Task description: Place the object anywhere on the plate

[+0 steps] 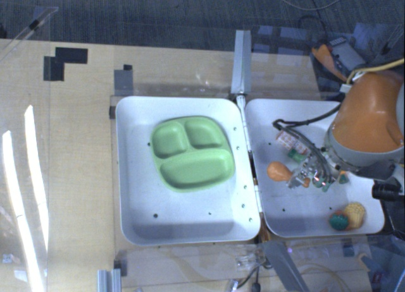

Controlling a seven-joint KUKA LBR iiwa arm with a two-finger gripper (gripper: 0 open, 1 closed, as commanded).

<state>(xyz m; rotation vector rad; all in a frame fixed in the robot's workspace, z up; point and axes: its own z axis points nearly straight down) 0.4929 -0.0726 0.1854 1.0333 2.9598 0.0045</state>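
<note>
Reaching into the right bin (354, 221) from the right of the frame, the arm holds its gripper (308, 172) low over the bin floor at centre right. An orange, egg-shaped object (277, 171) lies on the floor just beside the gripper, on its left side in the frame. The object's long axis runs roughly left to right. Whether the fingertips touch it cannot be told, and no part of it shows between them. The jaw state cannot be told either, because wiring and the wrist housing blur the tips.

The green divided plate (192, 153) sits in the left bin (133, 221), well apart from the object, across the two bin walls at frame centre. A yellow and teal item (348, 216) lies near the lower right corner of the right bin, apart from the gripper.

Judgement: the coming move depends on the small leftward offset between gripper and orange object.
</note>
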